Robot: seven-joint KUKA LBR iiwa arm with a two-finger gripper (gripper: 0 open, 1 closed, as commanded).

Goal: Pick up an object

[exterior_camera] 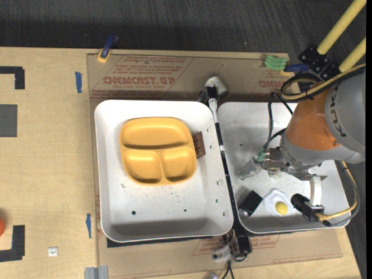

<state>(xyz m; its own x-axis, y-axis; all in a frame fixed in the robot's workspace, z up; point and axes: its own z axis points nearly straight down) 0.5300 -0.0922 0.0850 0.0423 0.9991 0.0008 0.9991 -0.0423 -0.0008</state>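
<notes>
The claw (258, 161) hangs low in the right bin (244, 127). I cannot tell if it is wide or narrow. A toy egg (277, 203) and a black block (250, 203) lie near it. A yellow plate (158, 150) sits in the left bin (116, 202).

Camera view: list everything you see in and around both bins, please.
bins: two, white, side by side on the bench
tray: one, yellow, three compartments, left bin
brown piece: one, brown, left bin, at the tray's right edge
black block: one, black, right bin, near its front left corner
egg: one, white with yellow centre, right bin, right of the black block
clamp: one, blue, far edge of the board
arm: one, grey with orange band, over the right bin
gripper: one, over the right bin's middle
</notes>
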